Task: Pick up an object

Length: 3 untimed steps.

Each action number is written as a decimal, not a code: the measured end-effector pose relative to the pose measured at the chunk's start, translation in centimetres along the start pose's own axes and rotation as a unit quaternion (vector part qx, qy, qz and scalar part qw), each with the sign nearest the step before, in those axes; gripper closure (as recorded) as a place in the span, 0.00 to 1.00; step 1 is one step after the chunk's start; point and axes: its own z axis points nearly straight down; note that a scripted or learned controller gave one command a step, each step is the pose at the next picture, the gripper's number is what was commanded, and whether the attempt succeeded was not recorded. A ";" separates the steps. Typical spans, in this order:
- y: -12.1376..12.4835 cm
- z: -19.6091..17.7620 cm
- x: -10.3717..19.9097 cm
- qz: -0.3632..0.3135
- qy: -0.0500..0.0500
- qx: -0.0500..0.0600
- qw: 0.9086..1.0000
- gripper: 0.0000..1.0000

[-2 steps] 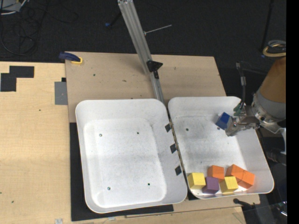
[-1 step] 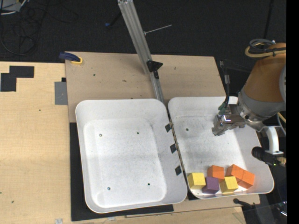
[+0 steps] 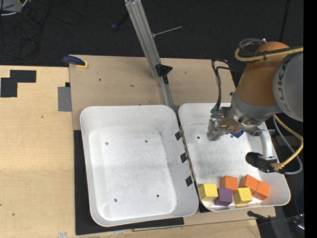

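Pale wooden bench boards (image 3: 119,81) fill the scene, with dark floor and loose cables seen beyond the far edge. Two shallow white bins are set side by side on the bench. The left bin (image 3: 99,120) lies well to the left of the gripper, and the right bin (image 3: 198,110) lies under it. A slanted aluminium rail (image 3: 146,38) is seen running down toward the seam between the bins, up and to the left of the gripper.

The grey arm (image 3: 270,86), with its orange band, is seen entering from the right, and the gripper (image 3: 216,133) is held over the upper middle of the right bin. Whether it is wide or narrow cannot be told, as it is seen from above and partly blurred. Nothing can be made out in its hold.

The blocks are grouped well below the gripper, along the near edge of the right bin. A yellow block (image 3: 208,190) lies almost straight below it. A purple block (image 3: 225,196) lies just right of that one, with an orange block (image 3: 229,182) touching its far side. Further right a second yellow block (image 3: 242,195) is seen, and beside it two more orange blocks (image 3: 256,187) lie close together near the bin's corner.
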 end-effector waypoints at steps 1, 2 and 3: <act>0.4 -1.4 5.0 0.000 0.000 -0.001 1.000 1.00; 1.2 -2.5 10.4 0.000 0.000 0.000 1.000 1.00; 2.0 -2.8 15.5 0.000 0.000 0.000 1.000 1.00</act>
